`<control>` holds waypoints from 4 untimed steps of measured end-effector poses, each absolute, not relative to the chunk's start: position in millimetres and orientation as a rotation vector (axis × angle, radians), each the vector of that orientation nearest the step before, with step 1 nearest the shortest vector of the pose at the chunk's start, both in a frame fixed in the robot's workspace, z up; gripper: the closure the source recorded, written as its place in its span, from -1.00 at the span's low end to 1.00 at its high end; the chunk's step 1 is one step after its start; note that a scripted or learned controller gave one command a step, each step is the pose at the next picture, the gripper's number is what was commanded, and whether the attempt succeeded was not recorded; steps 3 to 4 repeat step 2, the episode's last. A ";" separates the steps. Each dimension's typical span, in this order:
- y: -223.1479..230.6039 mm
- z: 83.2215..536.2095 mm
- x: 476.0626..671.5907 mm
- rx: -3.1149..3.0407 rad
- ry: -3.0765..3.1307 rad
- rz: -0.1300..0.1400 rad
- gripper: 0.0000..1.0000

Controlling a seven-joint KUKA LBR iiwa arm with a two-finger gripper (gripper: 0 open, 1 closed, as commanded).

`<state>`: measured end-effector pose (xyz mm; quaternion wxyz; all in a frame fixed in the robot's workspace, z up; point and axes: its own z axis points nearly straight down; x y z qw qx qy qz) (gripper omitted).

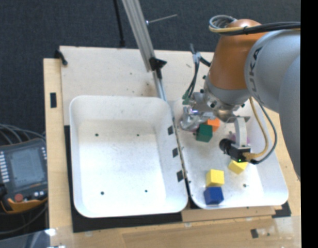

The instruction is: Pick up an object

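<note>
Item: end effector (pixel 196 122) low over right bin (pixel 272 190), just beside green block (pixel 204 133); grip state unreadable. Step: grasp approach. Next: confirm hold, lift.

grey arm (pixel 275 61) reaching in from the right, orange-banded wrist angled downward, gripper (pixel 192 119) low

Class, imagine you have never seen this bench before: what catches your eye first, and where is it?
The big grey arm with its orange band looms in from the right over the right-hand white bin. Under its gripper sit a small green cube and an orange block. Nearer the front lie two yellow cubes and a blue cube.
</note>
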<state>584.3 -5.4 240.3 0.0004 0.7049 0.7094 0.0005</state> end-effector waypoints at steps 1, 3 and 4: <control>37.3 242.6 582.8 2.213 2.228 0.004 1.00; 89.1 237.1 573.5 2.214 2.231 0.001 1.00; 89.1 237.1 573.5 2.214 2.231 0.001 1.00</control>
